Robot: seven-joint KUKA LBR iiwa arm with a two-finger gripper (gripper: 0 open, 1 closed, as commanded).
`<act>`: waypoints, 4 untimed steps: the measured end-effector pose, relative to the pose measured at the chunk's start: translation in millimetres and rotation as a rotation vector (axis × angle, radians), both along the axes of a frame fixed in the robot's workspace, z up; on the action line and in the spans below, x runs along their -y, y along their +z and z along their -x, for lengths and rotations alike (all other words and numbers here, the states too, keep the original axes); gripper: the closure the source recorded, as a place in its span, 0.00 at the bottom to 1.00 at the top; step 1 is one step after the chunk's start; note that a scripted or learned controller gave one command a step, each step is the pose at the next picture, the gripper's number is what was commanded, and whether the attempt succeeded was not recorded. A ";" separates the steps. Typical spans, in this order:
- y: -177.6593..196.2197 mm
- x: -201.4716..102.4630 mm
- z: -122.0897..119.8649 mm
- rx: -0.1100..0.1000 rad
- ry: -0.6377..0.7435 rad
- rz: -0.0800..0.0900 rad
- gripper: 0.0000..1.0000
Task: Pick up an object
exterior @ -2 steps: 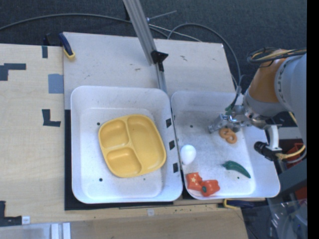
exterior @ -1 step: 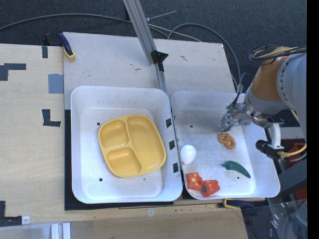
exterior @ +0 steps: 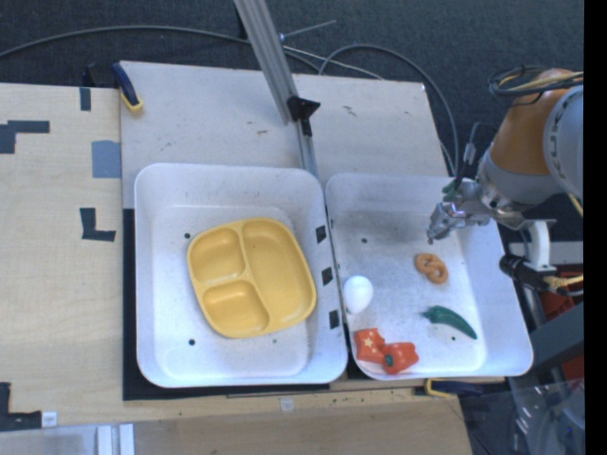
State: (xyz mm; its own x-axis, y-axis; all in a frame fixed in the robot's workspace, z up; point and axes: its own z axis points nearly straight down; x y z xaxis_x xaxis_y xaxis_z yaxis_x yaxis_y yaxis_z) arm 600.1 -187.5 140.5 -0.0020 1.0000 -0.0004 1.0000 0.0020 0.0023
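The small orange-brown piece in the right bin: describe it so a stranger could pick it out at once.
Start at the right bin, the one the arm reaches into. Near its right side, just below the end effector, lies the pretzel-like piece. It is a small, knobbly, orange-brown twist, unlike the white egg at the left wall, the green pepper below it, and the red pieces at the front edge.

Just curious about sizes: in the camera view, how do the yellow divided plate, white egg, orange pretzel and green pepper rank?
1. Yellow divided plastic plate, by far.
2. Green pepper-shaped toy.
3. White egg and orange pretzel-shaped toy: too alike to rank.
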 end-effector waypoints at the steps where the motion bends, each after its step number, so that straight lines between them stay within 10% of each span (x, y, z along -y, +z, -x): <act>1: 52.4 -5.8 7.4 0.002 0.000 0.001 1.00; 2: 96.3 -11.5 7.2 0.002 0.001 0.000 1.00; 4: 81.3 -122.7 9.2 -0.005 0.006 -0.002 1.00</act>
State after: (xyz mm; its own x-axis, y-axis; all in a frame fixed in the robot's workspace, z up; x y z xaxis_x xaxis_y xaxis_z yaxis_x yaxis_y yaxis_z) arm 591.0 -64.8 221.9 -0.0077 1.0000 0.0021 1.0000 0.0077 -0.0022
